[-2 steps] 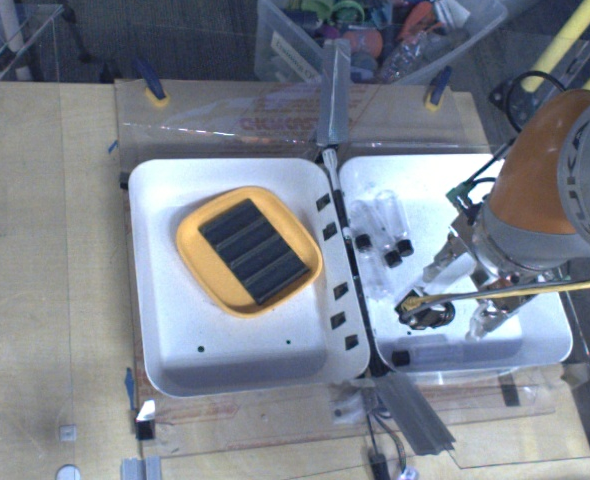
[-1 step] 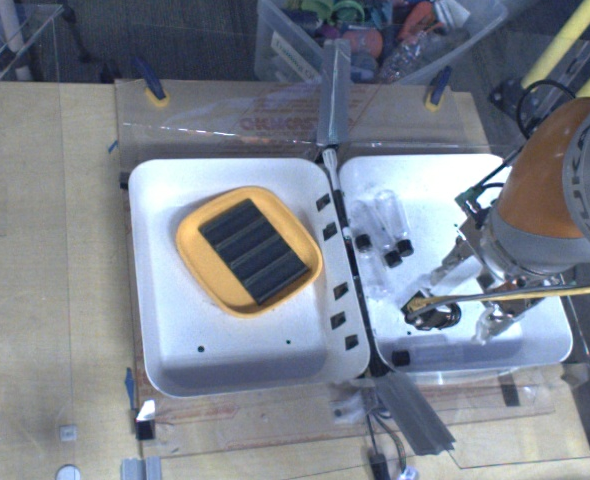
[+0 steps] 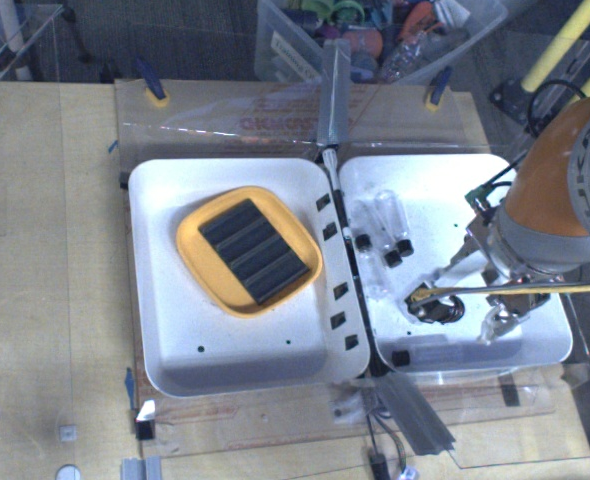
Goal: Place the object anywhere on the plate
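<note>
A yellow plate [image 3: 197,238] sits in the left bin [image 3: 165,348]. A black ridged block [image 3: 254,249] lies flat on the plate, slanted across its middle. My gripper [image 3: 497,320] hangs low over the right bin [image 3: 535,353], near its front right corner, far from the plate. The grey wrist and the orange band of the arm [image 3: 560,183] cover much of it from above.
Clear plastic bottles [image 3: 385,211] with small black caps [image 3: 399,251] lie in the right bin, toward its back left. A ridge with black clips [image 3: 337,290] divides the two bins. Behind the bins stands a clear tub of coloured toys [image 3: 375,13].
</note>
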`<control>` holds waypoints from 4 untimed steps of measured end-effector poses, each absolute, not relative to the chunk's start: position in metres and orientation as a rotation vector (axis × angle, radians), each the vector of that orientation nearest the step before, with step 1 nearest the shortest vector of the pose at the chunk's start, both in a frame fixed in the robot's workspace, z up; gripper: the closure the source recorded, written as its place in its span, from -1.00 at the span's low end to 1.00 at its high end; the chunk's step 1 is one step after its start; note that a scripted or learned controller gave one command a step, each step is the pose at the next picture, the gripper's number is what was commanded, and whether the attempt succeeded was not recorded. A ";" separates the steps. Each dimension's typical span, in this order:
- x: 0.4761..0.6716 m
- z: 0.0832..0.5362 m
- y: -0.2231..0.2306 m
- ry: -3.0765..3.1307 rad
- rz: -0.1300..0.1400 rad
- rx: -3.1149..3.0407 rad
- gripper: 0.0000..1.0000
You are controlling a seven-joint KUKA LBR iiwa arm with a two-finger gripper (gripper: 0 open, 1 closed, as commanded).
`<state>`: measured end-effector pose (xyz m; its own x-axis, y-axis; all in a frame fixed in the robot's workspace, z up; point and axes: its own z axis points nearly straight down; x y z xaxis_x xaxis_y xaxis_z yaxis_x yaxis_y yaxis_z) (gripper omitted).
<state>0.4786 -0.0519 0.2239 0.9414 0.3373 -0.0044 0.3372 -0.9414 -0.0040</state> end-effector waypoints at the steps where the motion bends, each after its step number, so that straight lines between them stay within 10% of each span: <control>1: 0.479 0.226 -0.046 -0.525 0.006 -3.094 -1.00; 4: 0.479 0.234 -0.059 -0.426 0.007 -3.110 -1.00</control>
<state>0.4785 -0.0589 0.2336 0.9631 0.2691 -0.0045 0.2691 -0.9631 -0.0026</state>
